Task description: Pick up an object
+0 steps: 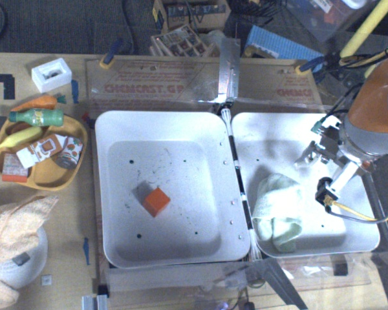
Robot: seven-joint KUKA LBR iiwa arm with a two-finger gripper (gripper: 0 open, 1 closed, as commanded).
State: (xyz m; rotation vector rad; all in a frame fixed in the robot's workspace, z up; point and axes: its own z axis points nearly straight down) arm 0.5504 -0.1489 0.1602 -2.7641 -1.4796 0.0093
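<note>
Orange block (158, 202) is sitting in the left bin (116, 134), a bit lower-left of that bin's centre, w/ a small grey piece (143, 190) touching its upper-left side. Nothing is gripping it — it's lying flat on the bin floor, well apart from the arm.

Right bin (258, 131) is holding a pale green-white cloth (277, 212), which is lying crumpled in the lower-left part of that bin, close to the divider between the two bins.

Arm (375, 108) is reaching in from the right of the frame, grey body w/ the orange band showing at the right edge. Gripper (318, 152) is hanging over the right bin's upper-right area, up and to the right of the cloth; whether it's touching the cloth can't be told. A yellow cable (355, 215) is trailing from the wrist toward the right edge. Finger state — can't tell from this angle.

At the left of the frame, a yellow bowl (32, 179) is holding assorted small items incl. a green bottle (37, 117). A peach cloth (16, 228) is lying at lower left, and a white box (51, 73) is sitting at upper left.
</note>
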